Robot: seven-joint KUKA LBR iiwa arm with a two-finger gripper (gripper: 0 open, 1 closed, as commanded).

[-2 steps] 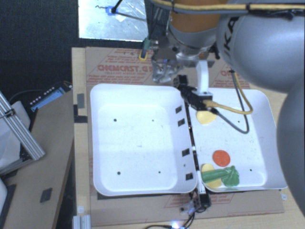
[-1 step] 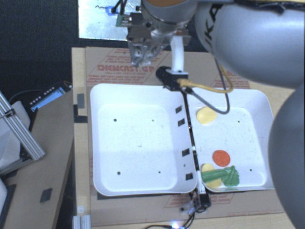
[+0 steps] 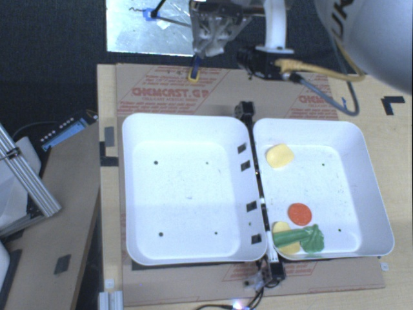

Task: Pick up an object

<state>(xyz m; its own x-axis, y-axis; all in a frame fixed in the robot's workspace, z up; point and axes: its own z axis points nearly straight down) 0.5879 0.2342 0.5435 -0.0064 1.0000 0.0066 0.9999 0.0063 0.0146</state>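
Note:
My gripper [image 3: 208,42] hangs high above the far side of the bench, beyond the back edge of the left bin [image 3: 129,173]. A small blue and yellow piece [image 3: 193,73] shows just below it; I cannot tell whether it is held or lies on the board. The right bin [image 3: 371,192] holds a pale yellow lump [image 3: 279,155] near its back left. A red disc [image 3: 299,213] sits toward its front. A green toy [image 3: 304,237] lies across a yellow piece [image 3: 281,227] in the front left corner.
Both bins rest on a cardboard sheet [image 3: 168,92] with red lettering. Black clips [image 3: 248,166] run along the seam between the bins. A shiny metal plate [image 3: 139,15] lies at the back left. An aluminium frame [image 3: 26,173] stands at the left.

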